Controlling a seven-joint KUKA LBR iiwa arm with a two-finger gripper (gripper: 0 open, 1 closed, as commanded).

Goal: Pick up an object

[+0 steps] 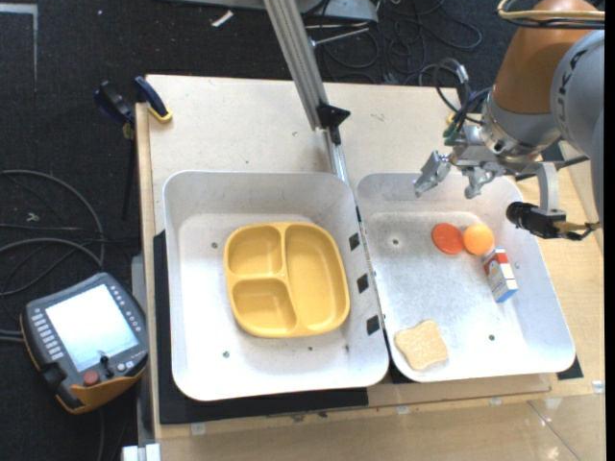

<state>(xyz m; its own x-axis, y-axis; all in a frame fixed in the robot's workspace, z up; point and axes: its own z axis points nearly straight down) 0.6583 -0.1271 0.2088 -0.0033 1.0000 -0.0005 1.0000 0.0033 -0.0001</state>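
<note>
The two-finger gripper (pixel 452 182) hangs over the far edge of the right shallow white bin (pixel 538 349), jaws spread with nothing between them. In that bin lie a flat orange disc (pixel 446 238) touching an orange ball (pixel 478 240), a small red-and-white carton (pixel 500 276) and a tan bread slice (pixel 422 345). The left white bin (pixel 192 257) holds a yellow divided plastic plate (pixel 285 279).

I see my end effector (pixel 452 179) up above the back of the right bin (pixel 538 349), its two fingers spread apart with nothing between them. Just below it sit an orange disc (pixel 446 238) and an orange ball (pixel 478 240), touching. Far to its left lies a yellow tray (pixel 286 279).
</note>
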